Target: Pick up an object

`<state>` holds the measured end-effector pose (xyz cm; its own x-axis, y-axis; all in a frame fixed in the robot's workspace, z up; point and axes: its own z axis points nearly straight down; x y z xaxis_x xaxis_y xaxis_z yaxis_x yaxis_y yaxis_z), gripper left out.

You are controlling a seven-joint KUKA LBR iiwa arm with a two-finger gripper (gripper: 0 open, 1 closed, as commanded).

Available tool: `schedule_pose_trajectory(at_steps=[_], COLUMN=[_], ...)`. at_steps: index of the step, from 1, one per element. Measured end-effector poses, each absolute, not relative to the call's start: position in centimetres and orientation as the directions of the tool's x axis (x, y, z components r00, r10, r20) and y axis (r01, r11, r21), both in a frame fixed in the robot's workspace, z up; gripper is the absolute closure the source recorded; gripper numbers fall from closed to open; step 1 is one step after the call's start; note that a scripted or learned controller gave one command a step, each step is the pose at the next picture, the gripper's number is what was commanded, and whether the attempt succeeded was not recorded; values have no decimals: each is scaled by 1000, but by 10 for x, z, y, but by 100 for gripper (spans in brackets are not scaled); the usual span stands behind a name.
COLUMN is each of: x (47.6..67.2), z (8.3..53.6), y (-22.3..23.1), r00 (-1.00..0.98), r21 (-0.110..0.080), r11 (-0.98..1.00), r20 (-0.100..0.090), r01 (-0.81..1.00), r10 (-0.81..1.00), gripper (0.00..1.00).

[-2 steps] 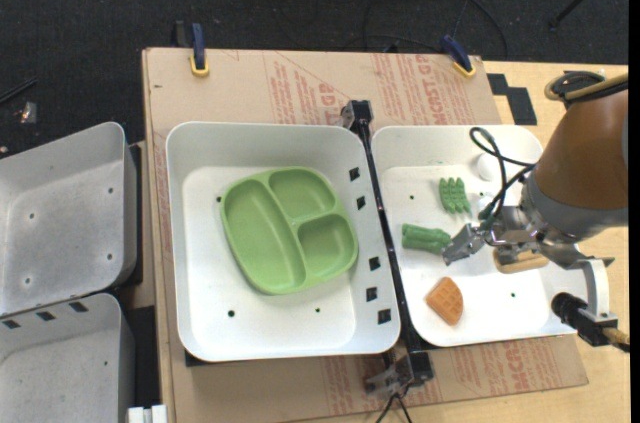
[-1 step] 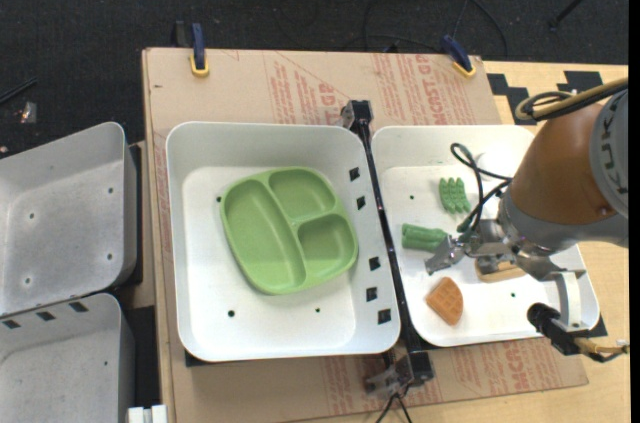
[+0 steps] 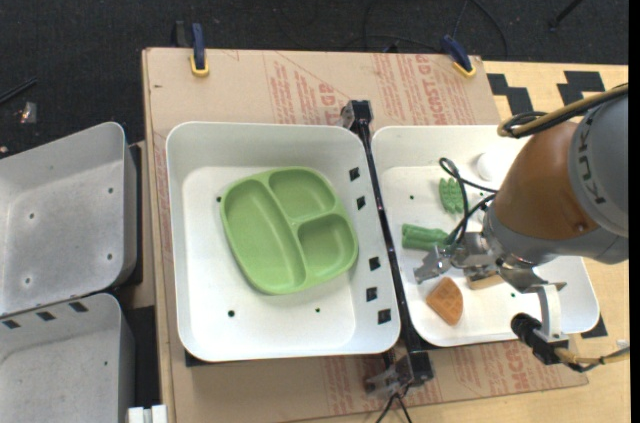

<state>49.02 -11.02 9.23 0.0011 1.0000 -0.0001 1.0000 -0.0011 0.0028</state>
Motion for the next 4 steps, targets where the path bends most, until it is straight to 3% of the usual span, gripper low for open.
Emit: schedule_pose_trajectory(at_steps=[1,4], x=[491,497], z=[104,270], y=[-111,-101], r00=[3,-4], r21=[4,5], r11=[-3,4], r20=[-1,-1], r01=[1000,1000], r10=[1000,1000], gripper=[100,100])
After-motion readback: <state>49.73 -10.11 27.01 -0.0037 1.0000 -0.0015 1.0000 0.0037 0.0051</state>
